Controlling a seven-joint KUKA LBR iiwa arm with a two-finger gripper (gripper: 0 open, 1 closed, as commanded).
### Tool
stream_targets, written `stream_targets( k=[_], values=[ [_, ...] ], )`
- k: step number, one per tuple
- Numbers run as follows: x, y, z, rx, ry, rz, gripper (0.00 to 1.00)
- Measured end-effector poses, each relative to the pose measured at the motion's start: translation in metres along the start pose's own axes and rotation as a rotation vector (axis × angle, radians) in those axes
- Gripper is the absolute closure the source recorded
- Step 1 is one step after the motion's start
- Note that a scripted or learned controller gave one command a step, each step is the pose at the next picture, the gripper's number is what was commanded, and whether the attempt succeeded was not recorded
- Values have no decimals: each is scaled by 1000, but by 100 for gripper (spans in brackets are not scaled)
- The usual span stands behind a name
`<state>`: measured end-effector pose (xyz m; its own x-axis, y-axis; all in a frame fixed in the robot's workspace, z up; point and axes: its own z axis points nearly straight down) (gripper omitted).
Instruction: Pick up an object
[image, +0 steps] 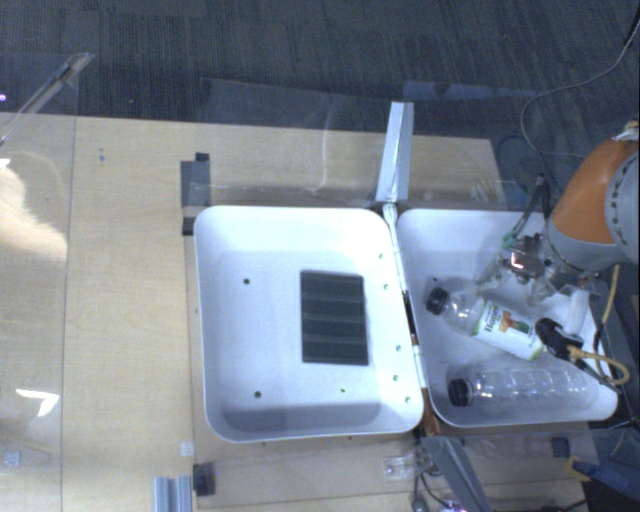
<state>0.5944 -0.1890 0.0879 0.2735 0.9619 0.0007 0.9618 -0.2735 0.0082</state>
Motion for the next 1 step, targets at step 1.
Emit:
stream_targets(
  k=[1],
  values=[
    [4,-45,-2,-4,1,-211,0]
  ],
)
